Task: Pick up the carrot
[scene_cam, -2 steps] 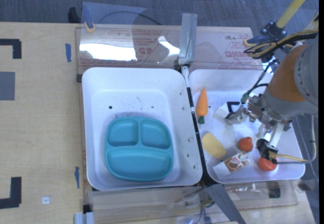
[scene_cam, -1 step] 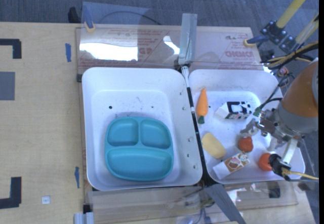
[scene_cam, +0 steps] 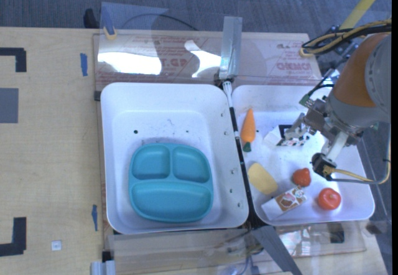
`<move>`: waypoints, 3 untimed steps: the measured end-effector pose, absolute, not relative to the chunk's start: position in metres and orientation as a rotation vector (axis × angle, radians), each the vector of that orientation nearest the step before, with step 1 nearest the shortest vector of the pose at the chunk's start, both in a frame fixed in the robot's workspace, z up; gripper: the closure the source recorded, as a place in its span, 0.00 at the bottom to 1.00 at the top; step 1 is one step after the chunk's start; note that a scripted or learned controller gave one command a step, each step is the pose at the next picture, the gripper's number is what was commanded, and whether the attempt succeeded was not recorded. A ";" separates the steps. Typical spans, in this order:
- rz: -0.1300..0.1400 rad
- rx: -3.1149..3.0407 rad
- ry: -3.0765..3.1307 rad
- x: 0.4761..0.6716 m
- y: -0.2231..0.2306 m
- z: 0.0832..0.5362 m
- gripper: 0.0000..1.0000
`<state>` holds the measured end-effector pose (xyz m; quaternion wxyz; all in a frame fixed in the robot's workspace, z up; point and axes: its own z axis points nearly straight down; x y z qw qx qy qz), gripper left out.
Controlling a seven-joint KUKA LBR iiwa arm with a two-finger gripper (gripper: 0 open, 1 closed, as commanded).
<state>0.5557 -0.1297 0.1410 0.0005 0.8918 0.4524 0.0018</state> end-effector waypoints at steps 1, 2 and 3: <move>0.026 2.547 1.816 0.594 -0.154 0.112 0.00; 0.002 2.435 1.983 0.553 -0.179 0.087 0.00; 0.004 2.546 1.840 0.499 -0.154 0.163 0.00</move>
